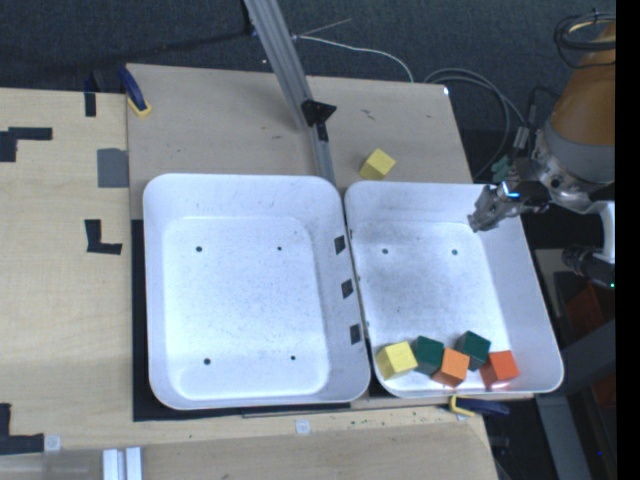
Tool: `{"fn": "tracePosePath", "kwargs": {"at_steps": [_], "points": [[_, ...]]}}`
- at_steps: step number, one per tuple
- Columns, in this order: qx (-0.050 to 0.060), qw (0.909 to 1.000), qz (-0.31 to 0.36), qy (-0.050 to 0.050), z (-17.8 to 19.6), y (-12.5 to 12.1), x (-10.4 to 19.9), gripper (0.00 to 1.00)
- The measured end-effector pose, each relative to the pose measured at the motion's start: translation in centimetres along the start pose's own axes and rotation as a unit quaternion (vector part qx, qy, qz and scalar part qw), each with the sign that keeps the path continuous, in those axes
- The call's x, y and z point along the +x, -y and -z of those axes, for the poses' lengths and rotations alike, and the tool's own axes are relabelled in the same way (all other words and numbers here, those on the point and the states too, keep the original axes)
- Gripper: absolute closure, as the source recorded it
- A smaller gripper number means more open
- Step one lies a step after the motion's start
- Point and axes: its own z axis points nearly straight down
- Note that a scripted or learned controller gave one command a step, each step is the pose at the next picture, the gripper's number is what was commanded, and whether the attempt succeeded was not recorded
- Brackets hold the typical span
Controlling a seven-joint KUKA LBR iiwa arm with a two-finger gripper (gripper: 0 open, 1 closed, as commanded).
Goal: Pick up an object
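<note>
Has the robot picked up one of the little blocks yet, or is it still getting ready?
Nothing looks done yet. The hand hovers over the top right edge of the right bin, with no block in it. The blocks sit in a bunch at that bin's bottom edge: a yellow block, two green blocks and two orange blocks. Another yellow cube lies on the bench outside the bins. Reaching, gripping and lifting are all left.

- Two white bins: one at centre left (pixel 165 268), one at centre right (pixel 520 278).
- Two yellow blocks: one in the right bin's lower part (pixel 397 358), one on the bench above the bins (pixel 377 164).
- Two green blocks (pixel 429 351) (pixel 474 347).
- Two orange blocks (pixel 453 367) (pixel 500 367).
</note>
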Motion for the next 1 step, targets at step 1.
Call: {"fn": "tracePosePath", "kwargs": {"at_steps": [1], "points": [[0.002,1.0000,0.001,0.000,-0.44,-0.07,0.08,0.00]]}}
